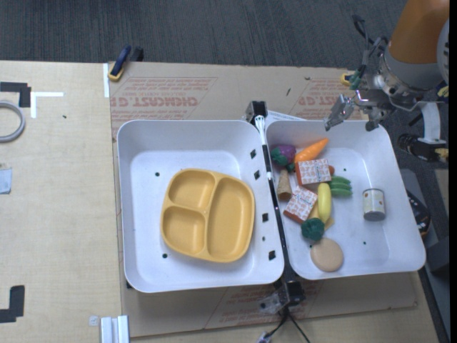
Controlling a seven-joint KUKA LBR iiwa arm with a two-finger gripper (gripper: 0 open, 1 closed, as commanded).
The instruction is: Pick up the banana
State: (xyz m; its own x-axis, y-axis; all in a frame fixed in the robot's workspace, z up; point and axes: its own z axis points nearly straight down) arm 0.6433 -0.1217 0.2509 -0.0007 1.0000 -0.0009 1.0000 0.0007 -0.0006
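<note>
While the gripper (351,113) hangs over the right bin's (400,256) far edge, fingers apart and empty, I'd bring it to mid-bin, where the banana (325,201) lies among toys, and close across its width.

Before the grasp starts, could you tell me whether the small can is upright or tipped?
Tipped: the can lies on its side on the right bin floor.

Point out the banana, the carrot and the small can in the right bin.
banana (325,201), camera view, middle of its yellow body.
carrot (312,149), camera view, middle of the orange root.
small can (373,204), camera view, its side wall.
</note>
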